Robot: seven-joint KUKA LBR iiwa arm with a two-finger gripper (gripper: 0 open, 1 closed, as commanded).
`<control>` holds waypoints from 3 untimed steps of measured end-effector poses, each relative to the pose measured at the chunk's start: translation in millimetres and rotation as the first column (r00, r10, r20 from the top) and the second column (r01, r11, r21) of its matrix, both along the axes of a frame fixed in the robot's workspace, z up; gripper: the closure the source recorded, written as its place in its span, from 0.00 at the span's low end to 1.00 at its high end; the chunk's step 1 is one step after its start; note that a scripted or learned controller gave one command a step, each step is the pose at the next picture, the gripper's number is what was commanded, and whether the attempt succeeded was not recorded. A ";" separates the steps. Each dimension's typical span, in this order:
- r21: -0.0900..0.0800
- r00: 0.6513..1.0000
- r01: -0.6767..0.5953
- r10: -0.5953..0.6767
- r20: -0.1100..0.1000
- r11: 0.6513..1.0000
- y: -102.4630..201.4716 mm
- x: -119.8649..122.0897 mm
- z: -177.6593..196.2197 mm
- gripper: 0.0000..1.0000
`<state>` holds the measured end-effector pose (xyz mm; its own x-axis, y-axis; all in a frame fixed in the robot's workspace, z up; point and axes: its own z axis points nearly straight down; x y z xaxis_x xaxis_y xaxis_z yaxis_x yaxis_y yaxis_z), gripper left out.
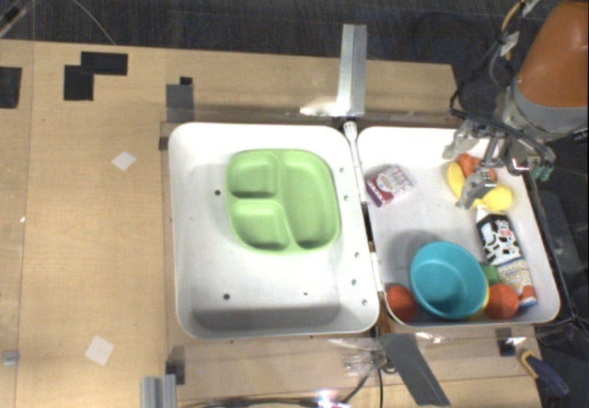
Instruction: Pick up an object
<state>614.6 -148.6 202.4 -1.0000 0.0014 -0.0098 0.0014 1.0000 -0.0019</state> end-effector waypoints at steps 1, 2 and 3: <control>0.001 0.996 -0.085 0.085 -0.005 0.996 -33.4 -48.8 -109.2 0.00; -0.010 0.999 0.044 -0.044 0.012 0.999 -5.2 -109.9 -111.4 0.00; -0.010 0.999 0.036 -0.036 0.028 0.999 -3.4 -104.2 -97.3 1.00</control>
<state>510.4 -152.0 105.1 -0.9986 0.0373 -0.0378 0.0377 0.9992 -0.0122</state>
